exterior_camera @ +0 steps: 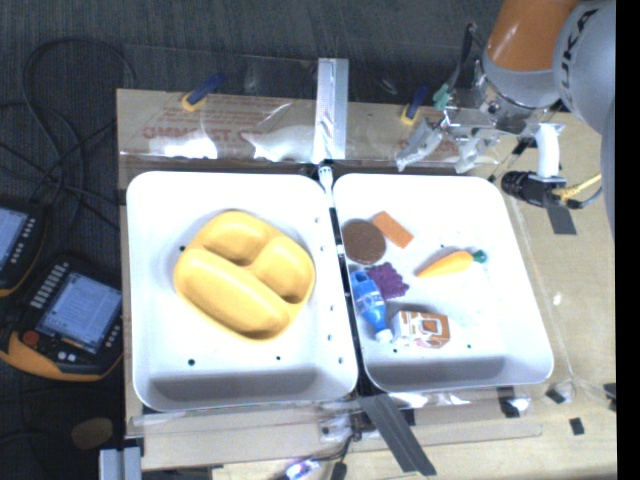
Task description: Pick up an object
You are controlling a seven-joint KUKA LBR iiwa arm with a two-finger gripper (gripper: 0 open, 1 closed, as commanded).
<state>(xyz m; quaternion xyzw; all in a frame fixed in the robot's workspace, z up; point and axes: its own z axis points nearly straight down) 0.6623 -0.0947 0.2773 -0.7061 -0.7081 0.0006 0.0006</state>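
Note:
My gripper point(436, 158) hangs above the far rim of the right bin point(520, 268), open with nothing between its fingers. Below it in that bin lie an orange block point(393, 230), a brown round disc point(363, 240), a toy carrot point(446, 262), a purple piece point(390, 281), a blue bottle point(368, 304) and a small brown-and-white carton point(422, 330). All of them sit nearer the camera than the gripper. A big yellow lumpy object point(245, 273) takes up the middle of the left bin point(150, 358).
The small things crowd against the right bin's left wall, next to the divider point(340, 278) between the bins. Crumpled clear plastic point(250, 133) and a metal bracket point(331, 108) lie behind the bins. Handheld controllers point(60, 313) rest on the floor at the left.

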